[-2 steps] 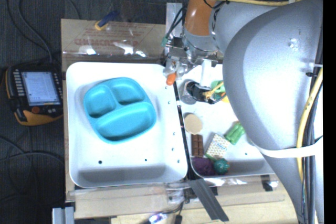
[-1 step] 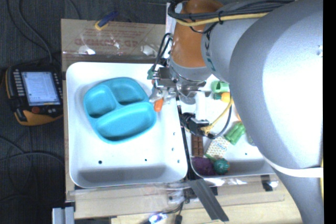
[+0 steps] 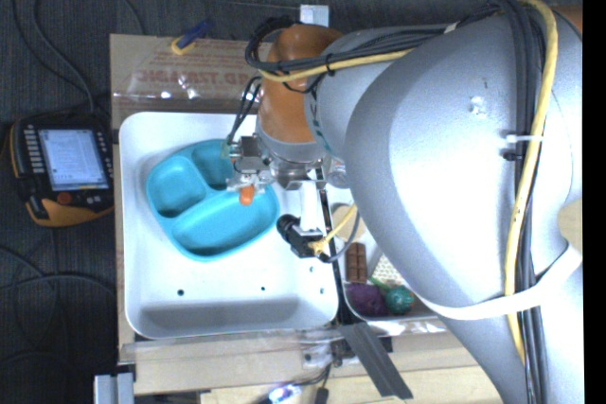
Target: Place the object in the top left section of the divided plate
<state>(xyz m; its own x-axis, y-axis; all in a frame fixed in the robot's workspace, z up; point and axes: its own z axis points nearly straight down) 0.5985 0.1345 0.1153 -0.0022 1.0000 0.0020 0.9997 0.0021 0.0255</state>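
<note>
Overhead, arm bent, claw above blue plate

Reaches in from the right, bulky grey arm bent across the frame, yellow and black cables strung along its shell. Orange band sits above the wrist, which points downward. Two-finger metal hand hangs low at the tip, something small and orange at its fingertips.

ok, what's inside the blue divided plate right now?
A small orange object sits at the blue divided plate near its right edge, just below the gripper. The other sections look bare. The arm covers the plate's upper right part, so that area can't be checked.
</note>
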